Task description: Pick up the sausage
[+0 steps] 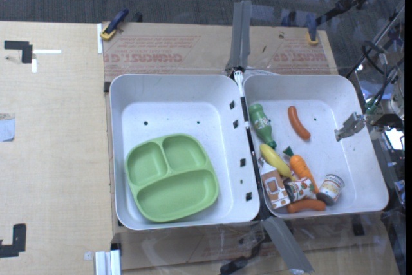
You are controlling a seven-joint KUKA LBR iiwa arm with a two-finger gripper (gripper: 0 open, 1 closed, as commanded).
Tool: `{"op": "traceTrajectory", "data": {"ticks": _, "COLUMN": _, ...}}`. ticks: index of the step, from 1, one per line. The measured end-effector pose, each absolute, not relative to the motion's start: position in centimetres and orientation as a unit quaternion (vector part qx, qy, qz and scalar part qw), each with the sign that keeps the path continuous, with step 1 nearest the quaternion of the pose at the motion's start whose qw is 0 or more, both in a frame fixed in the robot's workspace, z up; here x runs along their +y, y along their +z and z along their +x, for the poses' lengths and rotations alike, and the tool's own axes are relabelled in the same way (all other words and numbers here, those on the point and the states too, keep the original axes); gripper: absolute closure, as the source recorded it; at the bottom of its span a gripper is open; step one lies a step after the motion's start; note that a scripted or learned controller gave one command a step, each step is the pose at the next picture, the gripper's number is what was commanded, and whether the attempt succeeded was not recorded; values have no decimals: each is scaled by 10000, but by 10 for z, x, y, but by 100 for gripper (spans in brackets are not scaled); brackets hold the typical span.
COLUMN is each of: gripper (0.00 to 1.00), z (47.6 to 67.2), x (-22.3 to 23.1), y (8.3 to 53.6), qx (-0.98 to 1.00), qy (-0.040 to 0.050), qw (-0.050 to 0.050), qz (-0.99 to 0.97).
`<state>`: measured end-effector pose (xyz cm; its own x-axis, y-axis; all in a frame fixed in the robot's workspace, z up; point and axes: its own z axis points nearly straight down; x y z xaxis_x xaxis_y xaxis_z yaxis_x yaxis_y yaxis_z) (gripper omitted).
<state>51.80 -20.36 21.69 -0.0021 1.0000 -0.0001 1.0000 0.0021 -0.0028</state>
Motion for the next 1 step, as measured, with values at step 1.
{"op": "traceTrajectory", "data": {"ticks": 1, "gripper": 0, "z": 568, "x": -149, "y": 164, "qx": -7118, "qy": 11, "qw": 9, "qz": -7024}}
